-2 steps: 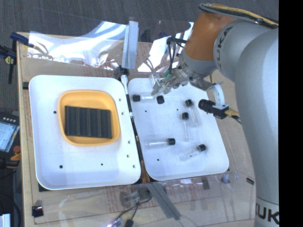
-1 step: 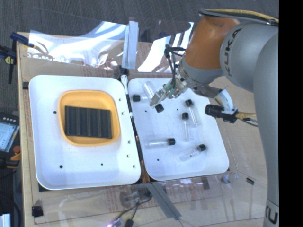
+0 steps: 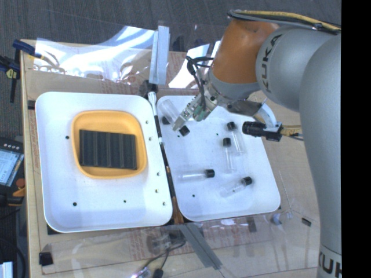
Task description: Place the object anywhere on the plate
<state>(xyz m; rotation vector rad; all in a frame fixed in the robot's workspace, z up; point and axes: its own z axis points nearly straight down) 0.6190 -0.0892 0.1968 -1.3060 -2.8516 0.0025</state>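
though the yellow plate (image 3: pixel 109 144) sits waiting in the left bin (image 3: pixel 52 201), nothing rests on it beyond its own dark ribbed centre. nearest the camera, in the right bin (image 3: pixel 261 204), two clear vials with black caps lie flat: one (image 3: pixel 237 185) toward the near right corner, one (image 3: pixel 198 174) closer to the wall shared with the left bin. farther back, two more capped vials (image 3: pixel 232 141) lie side by side near the right bin's middle. beyond those, the claw (image 3: pixel 184 122) is low over the right bin's far left corner, with a black-capped piece (image 3: pixel 184 130) just at its tips. cannot tell whether the tips are apart or together, or whether that piece is gripped at all.

risks, as judgement: the vials are round, smooth and transparent, so one could roll or squirt sideways out of a pinch. a grip near the cap end may tilt and drop during a lift. the raised walls between the two bins sit directly on the path to the plate; a low carry could knock the vial loose there. released on the plate's sloped rim, it might roll off.
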